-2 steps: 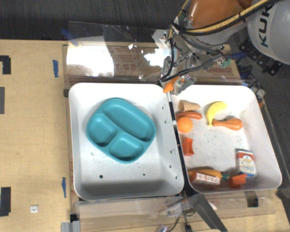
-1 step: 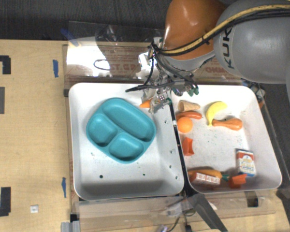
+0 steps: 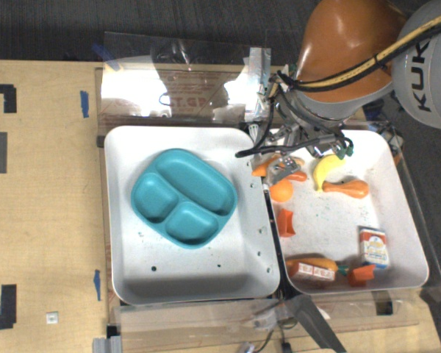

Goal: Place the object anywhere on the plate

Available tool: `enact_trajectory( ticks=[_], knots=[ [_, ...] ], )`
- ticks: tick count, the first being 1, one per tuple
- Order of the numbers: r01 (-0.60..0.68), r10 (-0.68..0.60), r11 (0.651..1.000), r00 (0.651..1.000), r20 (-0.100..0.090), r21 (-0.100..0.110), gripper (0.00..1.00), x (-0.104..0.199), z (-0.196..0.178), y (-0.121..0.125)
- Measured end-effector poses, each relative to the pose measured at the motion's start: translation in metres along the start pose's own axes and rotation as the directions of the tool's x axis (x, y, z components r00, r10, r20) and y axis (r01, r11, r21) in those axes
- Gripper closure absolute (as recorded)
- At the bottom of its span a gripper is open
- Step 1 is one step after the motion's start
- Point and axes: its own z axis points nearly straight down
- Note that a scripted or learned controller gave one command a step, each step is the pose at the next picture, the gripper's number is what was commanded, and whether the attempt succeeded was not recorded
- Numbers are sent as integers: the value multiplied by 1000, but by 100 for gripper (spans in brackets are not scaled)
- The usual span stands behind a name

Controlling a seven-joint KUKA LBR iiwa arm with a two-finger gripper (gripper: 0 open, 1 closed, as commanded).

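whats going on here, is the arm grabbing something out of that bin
The grey arm reaches into the right bin, with its gripper low over the toys at that bin's upper left, next to a small orange ball and a yellow banana. Whether it holds anything cannot be made out. The teal plate in the left bin has nothing on it yet, so the placing is still to come.
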Motion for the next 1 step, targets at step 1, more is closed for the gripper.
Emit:
enact_trajectory(
  ticks=[1],
  knots=[
    [28,-28,1000,1000,-13,-9,100,-30,79,48]
  ],
)
